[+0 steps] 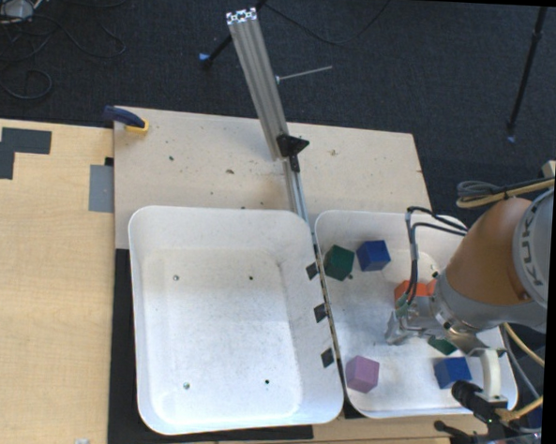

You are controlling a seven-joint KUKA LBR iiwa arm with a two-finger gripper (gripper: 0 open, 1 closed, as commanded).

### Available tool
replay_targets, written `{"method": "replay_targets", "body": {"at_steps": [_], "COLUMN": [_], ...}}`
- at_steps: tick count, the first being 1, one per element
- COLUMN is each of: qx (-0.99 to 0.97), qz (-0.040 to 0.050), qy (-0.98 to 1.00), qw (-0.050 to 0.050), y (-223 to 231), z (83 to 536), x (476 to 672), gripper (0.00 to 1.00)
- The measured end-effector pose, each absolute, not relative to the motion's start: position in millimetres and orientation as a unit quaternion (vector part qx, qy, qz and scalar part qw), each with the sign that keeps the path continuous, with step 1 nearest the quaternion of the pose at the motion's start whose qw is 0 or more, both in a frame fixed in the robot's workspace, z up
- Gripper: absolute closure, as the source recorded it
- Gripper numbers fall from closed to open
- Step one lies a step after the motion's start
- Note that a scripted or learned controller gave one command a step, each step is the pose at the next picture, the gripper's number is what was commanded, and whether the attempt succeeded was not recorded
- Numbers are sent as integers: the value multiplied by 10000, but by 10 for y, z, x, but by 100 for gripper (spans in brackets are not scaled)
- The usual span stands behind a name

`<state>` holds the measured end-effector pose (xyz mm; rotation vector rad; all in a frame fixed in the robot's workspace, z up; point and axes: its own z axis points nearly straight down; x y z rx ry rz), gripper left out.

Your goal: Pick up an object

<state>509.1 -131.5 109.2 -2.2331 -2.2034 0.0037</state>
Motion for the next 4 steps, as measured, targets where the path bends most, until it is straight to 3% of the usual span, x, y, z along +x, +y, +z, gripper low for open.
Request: {"method": "replay_targets", "body": {"at_steps": [3, 4], "qx": [-7066, -7059], "qz": [-11, 4], "qy": [-7076, -7083], "qw": [-16, 12], "y": [-1268, -866], "z": [2638, 2535], "x": [5022, 5244], "gripper": [100, 100]}}
